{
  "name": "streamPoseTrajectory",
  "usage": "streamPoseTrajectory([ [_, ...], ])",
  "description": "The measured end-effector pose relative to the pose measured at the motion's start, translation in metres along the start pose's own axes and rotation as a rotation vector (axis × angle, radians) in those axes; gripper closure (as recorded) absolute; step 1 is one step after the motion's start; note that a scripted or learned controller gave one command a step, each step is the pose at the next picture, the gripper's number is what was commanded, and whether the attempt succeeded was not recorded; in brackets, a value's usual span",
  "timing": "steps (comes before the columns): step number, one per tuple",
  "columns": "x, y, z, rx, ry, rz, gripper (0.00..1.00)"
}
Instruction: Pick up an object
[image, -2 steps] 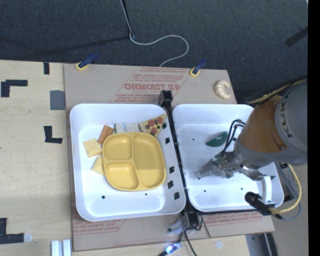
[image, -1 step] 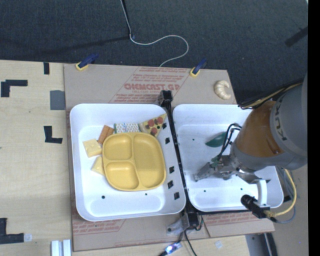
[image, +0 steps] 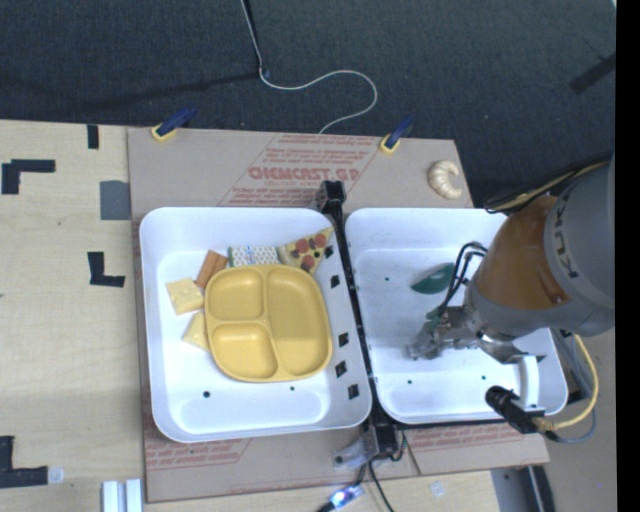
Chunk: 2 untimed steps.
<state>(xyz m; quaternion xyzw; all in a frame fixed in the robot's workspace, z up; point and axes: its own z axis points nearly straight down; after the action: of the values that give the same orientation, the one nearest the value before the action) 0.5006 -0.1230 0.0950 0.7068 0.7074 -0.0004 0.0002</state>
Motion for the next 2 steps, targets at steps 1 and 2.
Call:
streamPoseTrajectory([
  [1, 0.000, -0.001, -0.063, -0.003, 0.000, -0.001, 1.00],
  [2, -0.005, 0.007, -0.109, -0.003, 0.000, -0.001, 1.00],
])
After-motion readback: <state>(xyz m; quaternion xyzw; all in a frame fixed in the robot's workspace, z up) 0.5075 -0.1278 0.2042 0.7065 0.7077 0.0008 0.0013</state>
